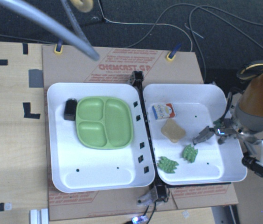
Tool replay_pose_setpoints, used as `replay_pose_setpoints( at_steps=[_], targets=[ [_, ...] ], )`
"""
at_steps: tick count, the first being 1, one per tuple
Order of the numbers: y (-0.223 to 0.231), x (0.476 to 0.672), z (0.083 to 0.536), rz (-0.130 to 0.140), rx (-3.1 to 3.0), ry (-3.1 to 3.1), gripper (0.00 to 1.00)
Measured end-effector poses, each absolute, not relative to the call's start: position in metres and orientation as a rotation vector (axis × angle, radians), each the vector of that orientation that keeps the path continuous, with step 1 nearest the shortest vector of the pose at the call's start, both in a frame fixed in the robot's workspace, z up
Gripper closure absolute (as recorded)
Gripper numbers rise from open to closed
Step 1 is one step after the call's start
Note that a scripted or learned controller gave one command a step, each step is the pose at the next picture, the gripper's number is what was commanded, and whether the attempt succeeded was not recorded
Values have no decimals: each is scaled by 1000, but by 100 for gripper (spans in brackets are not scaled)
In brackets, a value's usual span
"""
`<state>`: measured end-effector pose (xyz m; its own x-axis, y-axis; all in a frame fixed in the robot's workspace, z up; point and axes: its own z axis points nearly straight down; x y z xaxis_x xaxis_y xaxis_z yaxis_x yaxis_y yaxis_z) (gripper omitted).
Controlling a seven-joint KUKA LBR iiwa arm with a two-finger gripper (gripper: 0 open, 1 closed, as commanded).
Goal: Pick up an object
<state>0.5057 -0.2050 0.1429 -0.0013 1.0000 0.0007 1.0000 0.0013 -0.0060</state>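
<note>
The right bin (pixel 215 97) holds a small blue, white and red carton (pixel 162 111), a tan bread-like slab (pixel 173 131) and two green leafy toys, one (pixel 190 153) near the middle and one (pixel 167 164) by the front left corner. My gripper (pixel 201 136) reaches in from the right over the bin floor. Its tip sits just right of the tan slab and just above the nearer green toy. Nothing shows held in it.
The left bin (pixel 57 139) carries a green divided plate (pixel 105 122) and a black block (pixel 70 109) at its left. The arm's orange band (pixel 257 97) hangs over the right bin's right wall. A black clip divider (pixel 141 125) separates the bins.
</note>
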Motion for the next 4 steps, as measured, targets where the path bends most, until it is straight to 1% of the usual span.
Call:
replay_pose_setpoints(
  at_steps=[1,2,3,4],
  targets=[
    [-204,506,91,0,-2221,-2219,0],
    [-203,506,103,-1,-2218,-2222,100],
    [-204,498,150,-2,-2223,-2224,100],
    [-202,494,194,-3,-2221,-2226,100]
  ],
)
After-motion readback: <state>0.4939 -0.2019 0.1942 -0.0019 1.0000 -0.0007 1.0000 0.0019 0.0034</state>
